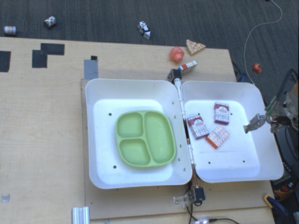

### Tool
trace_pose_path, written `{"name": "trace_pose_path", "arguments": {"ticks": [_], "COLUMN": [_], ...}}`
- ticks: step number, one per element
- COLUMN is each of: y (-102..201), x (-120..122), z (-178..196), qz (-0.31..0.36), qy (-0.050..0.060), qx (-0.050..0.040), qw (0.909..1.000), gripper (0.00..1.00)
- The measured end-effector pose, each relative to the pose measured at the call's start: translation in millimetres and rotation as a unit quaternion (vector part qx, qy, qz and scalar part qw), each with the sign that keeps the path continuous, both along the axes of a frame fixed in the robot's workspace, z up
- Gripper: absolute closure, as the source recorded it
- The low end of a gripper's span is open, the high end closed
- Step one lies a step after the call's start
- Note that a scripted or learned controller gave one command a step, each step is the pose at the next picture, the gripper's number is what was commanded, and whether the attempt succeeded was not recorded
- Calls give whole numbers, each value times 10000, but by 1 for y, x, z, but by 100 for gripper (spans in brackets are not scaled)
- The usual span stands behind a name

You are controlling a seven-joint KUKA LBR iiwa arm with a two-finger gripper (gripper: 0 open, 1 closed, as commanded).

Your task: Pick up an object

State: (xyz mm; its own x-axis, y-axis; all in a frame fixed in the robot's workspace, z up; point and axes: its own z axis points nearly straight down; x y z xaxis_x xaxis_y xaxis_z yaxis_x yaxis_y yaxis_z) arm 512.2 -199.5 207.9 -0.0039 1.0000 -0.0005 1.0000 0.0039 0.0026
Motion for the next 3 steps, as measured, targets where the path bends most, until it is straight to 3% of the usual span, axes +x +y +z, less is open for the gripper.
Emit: {"name": "trace_pose_path", "arguments": {"ticks": [1, 2, 3], "y": [29, 29, 29], "x": [-23, -21, -21], "z": [-121, -110, -110], "qz": [-8, -2, 0], "qy": [-26, -55, -54], "qx": [-6, -14, -13], "qw": [10000, 10000, 10000], "gripper": [0, 100, 0]}}
